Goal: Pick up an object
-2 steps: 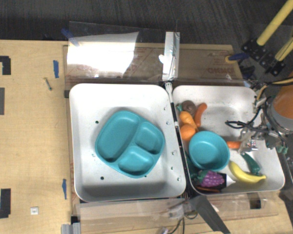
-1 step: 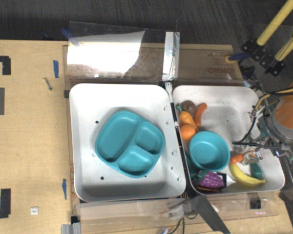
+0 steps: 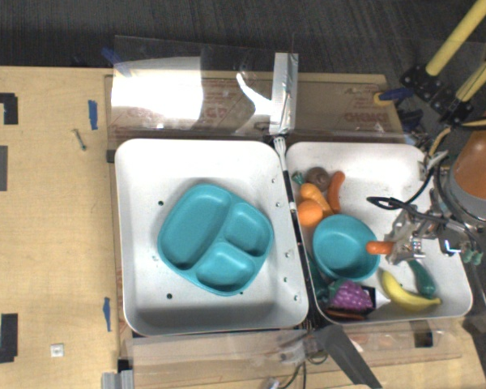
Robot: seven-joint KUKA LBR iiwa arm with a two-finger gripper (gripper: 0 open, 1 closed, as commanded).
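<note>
We're at the grab step: our pincer (image 3: 398, 248) is low in the right bin (image 3: 389, 154), can't tell its state. Small orange piece (image 3: 379, 248) touches it, bowl-side; next, a clean lift.

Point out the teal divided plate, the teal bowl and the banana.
teal divided plate (image 3: 216, 237): camera view, on the ridge where its compartments meet.
teal bowl (image 3: 341, 245): camera view, on the inside of its bottom.
banana (image 3: 405, 292): camera view, on the middle of its yellow curve.
</note>
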